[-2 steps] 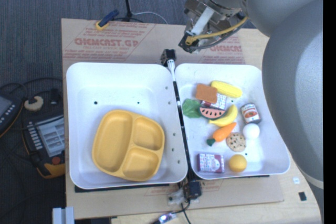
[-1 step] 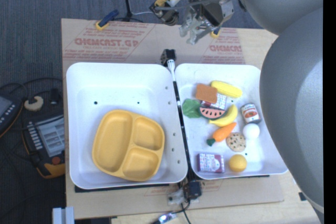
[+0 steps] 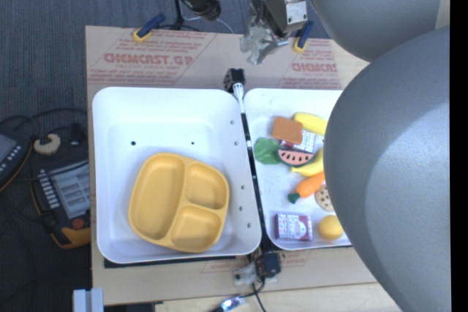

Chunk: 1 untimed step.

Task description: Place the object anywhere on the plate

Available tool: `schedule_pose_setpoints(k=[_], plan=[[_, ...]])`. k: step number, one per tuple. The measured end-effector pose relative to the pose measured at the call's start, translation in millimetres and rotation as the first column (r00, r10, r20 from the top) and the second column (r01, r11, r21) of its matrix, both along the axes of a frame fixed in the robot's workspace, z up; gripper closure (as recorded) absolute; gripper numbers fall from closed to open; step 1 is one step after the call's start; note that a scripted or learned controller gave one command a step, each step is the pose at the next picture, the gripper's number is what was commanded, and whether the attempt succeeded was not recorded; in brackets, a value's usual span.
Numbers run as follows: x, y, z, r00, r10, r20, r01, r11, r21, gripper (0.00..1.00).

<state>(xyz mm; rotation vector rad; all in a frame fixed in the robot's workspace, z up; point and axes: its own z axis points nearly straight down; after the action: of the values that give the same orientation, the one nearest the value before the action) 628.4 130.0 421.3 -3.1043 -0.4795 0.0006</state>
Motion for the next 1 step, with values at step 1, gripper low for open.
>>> schedule_pose_setpoints(k=[1], plan=[[16.7, 97.1, 1.7, 0.998, -0.062, -0.002, 0.062, 0.998, 0.002, 1.00]])
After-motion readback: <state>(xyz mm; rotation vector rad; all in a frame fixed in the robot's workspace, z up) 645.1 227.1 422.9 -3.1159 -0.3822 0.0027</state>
